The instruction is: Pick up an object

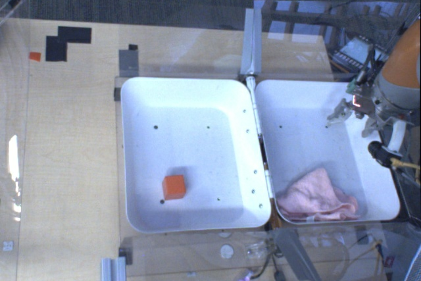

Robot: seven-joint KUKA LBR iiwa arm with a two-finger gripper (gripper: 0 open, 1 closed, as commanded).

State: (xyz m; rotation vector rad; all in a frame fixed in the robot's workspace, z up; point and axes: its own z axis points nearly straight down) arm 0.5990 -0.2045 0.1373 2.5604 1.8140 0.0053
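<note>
An orange block (174, 187) lies in the left bin (141, 102), toward its front left. A crumpled pink cloth (319, 195) rests in the front of the right bin (289, 102). The arm comes in at the right edge, and my gripper (343, 111) hangs over the right bin's far right part. It is up and to the right of the cloth, apart from it. Nothing is seen held in it.
A metal divider (258, 141) runs between the two bins. Black markers (66, 41) and a small orange square (35, 56) sit on the wooden bench at far left. Cables and equipment (358, 52) crowd the back right, behind the arm.
</note>
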